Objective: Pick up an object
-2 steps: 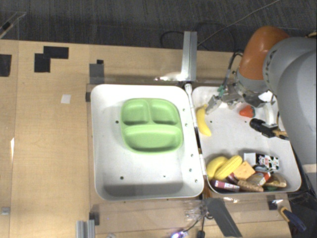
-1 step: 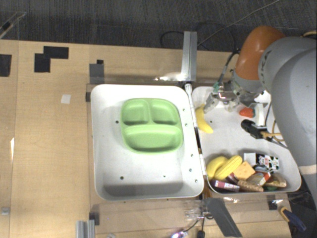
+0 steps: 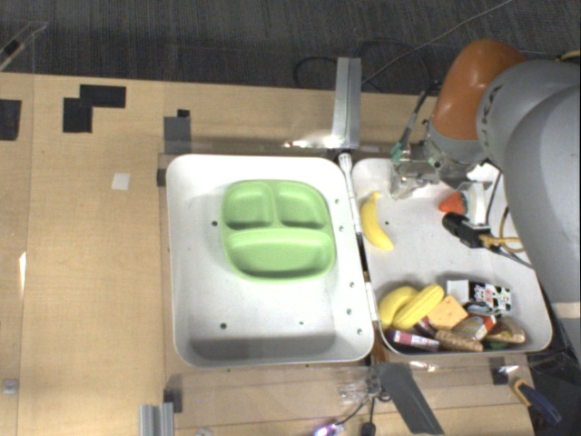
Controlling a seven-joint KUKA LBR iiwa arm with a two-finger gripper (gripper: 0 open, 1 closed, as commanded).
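Note:
My gripper (image 3: 406, 178) hangs over the far end of the right bin (image 3: 413, 243), just right of the wall between the two bins. A yellow banana (image 3: 375, 222) lies on the bin floor a little in front of it and to its left, apart from it. At the near end of this bin lies a pile: two yellow fruit shapes (image 3: 411, 305), an orange wedge (image 3: 447, 313), a dark red marker (image 3: 413, 339) and a patterned card (image 3: 490, 295). A small red-orange thing (image 3: 453, 203) sits to the right of the gripper.
The left bin (image 3: 195, 271) holds a green divided plate (image 3: 276, 228) in its far half. A metal post (image 3: 348, 98) stands behind the bins where they meet. The grey arm (image 3: 536, 143) covers the right bin's far right corner.

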